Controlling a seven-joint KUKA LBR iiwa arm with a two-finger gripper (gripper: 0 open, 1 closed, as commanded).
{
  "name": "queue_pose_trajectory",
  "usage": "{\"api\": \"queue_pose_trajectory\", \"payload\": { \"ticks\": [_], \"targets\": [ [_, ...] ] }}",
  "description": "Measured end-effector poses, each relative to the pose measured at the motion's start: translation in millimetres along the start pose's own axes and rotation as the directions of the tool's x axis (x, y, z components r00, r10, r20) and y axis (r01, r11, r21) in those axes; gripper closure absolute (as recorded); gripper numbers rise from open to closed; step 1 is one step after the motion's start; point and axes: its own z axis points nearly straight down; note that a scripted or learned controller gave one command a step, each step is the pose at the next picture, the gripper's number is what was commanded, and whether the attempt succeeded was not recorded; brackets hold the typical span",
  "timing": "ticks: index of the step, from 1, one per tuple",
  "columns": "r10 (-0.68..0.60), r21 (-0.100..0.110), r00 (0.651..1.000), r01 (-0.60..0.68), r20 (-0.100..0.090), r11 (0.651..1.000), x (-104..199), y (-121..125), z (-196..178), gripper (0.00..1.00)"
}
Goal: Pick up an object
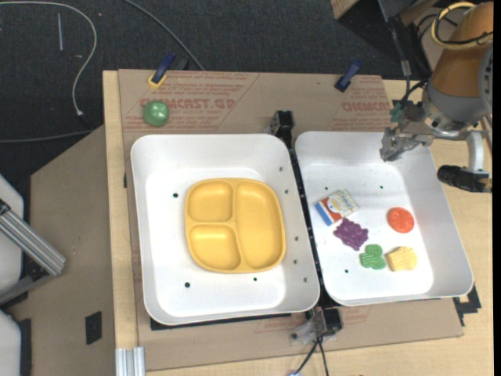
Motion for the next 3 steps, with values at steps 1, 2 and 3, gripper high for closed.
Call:
{"api": "queue_pose_trajectory", "payload": {
  "ticks": [1, 2, 3],
  "targets": [
    [-0.001, -0.002, 1.000, 0.001, 0.000, 1.000, 8.4, 5.4, -61.7, 1.00],
    [0.000, 0.004, 1.000, 0.000, -0.001, 1.000, 8.6, 6.3, -64.8, 1.00],
    [-0.004, 0.010, 1.000, 0.004, -0.004, 1.000, 64.0, -0.3, -63.7, 1.00]
  ]
}}
